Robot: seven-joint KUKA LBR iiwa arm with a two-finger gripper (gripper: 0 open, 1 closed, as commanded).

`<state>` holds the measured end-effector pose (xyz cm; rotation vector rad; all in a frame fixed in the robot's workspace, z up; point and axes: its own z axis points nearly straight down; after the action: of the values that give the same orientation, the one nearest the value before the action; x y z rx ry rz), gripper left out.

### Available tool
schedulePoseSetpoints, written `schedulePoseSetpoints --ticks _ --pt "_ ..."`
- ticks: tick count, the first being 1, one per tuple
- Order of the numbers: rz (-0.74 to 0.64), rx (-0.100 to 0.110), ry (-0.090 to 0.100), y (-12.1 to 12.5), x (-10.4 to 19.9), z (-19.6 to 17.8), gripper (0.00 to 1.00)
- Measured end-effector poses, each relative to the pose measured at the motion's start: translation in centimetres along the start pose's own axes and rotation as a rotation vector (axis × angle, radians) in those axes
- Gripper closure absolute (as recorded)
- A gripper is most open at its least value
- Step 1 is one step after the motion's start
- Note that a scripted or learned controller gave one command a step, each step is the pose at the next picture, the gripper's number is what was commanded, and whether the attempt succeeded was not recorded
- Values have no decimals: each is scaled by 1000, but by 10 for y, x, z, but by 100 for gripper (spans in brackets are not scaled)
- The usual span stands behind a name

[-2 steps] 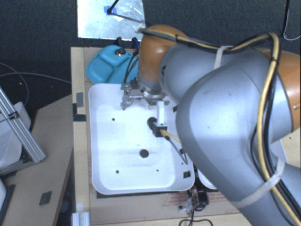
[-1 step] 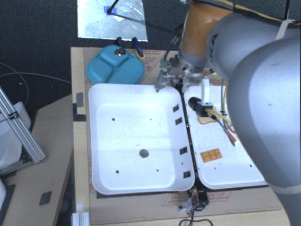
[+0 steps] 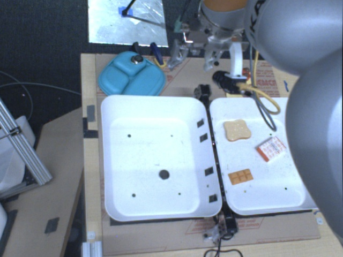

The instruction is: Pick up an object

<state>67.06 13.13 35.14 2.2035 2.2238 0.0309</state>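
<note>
In the right bin (image 3: pixel 300 199) lie three small things: a tan bread-shaped piece (image 3: pixel 237 130) near the back, a red and white packet (image 3: pixel 271 149) to its right, and an orange waffle-like square (image 3: pixel 240 176) nearer the front. A small dark disc (image 3: pixel 164 174) rests in the left bin (image 3: pixel 115 143). My gripper (image 3: pixel 195 52) hangs high behind the bins' back edge, above the bench, well away from every object. The grey arm (image 3: pixel 305 63) covers the right bin's far right side.
A blue lidded tray (image 3: pixel 132 75) sits behind the left bin. A shiny foil sheet (image 3: pixel 126 12) lies further back. Yellow and black cables (image 3: pixel 266 105) trail over the right bin's back rim. An aluminium frame (image 3: pixel 21 149) stands at the left.
</note>
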Motion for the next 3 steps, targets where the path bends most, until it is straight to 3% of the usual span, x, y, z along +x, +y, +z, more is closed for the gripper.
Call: schedulePoseSetpoints --ticks 1,2,3 --pt "-3 15 0 -12 79 -41 0" --pt "3 13 -3 1 105 -89 0" --pt "3 8 -2 2 104 -191 0"
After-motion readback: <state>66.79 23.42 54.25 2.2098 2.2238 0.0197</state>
